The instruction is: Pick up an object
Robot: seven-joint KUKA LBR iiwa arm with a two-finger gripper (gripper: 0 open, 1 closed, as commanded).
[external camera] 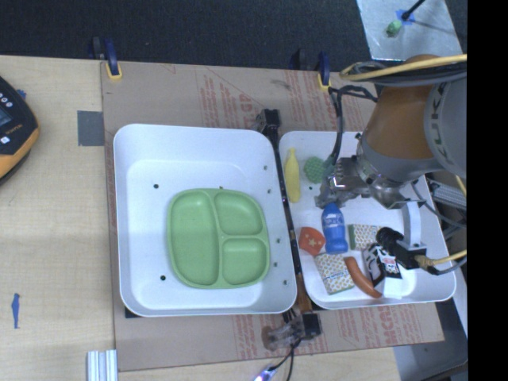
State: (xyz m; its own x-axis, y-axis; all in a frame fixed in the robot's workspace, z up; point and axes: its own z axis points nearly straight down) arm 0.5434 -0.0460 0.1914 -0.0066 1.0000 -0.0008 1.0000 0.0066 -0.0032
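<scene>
The arm point(413, 129) reached in from the right over the right bin point(432, 292), its orange band above the wrist. The gripper point(337, 187) hung low above the bin's upper middle, just over the cap end of a blue bottle point(334, 228) — whether it was parted or closed could not be told from this angle. The bottle lay in the bin's left half, with a yellow banana-shaped toy point(292, 175) near the left wall and a green knobbly object point(315, 168) just beside the gripper. A red-orange piece point(312, 240) touched the bottle's lower left. Below lay a patterned packet point(334, 275), an orange sausage-shaped toy point(362, 276) and a black-and-white item point(387, 259). The left bin point(143, 153) held a green divided plate point(217, 237) — three compartments, lying flat.
</scene>
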